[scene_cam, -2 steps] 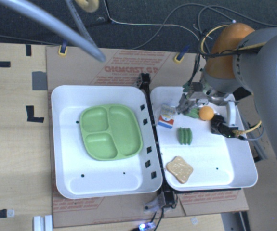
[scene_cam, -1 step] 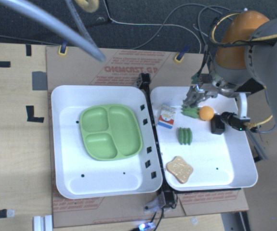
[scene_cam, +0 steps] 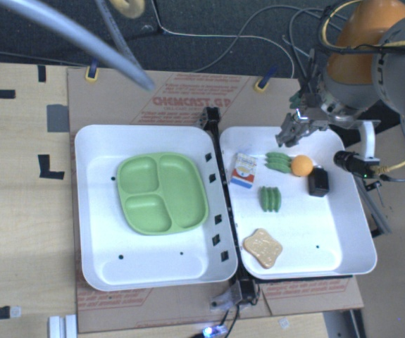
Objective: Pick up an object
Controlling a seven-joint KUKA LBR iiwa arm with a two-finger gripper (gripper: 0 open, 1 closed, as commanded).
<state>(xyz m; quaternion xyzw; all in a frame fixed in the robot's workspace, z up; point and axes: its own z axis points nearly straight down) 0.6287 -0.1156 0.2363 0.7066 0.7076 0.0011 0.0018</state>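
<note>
Above the right bin's (scene_cam: 343,259) far edge, the gripper (scene_cam: 289,136) hangs with its fingers slightly parted, holding nothing. Just below it lie a ribbed green vegetable (scene_cam: 278,162) and a small orange ball (scene_cam: 301,165), touching; a black block (scene_cam: 318,182) sits beside them. Farther below rest a second green piece (scene_cam: 270,198), a small carton (scene_cam: 244,170) and a tan cracker (scene_cam: 262,248).
</note>
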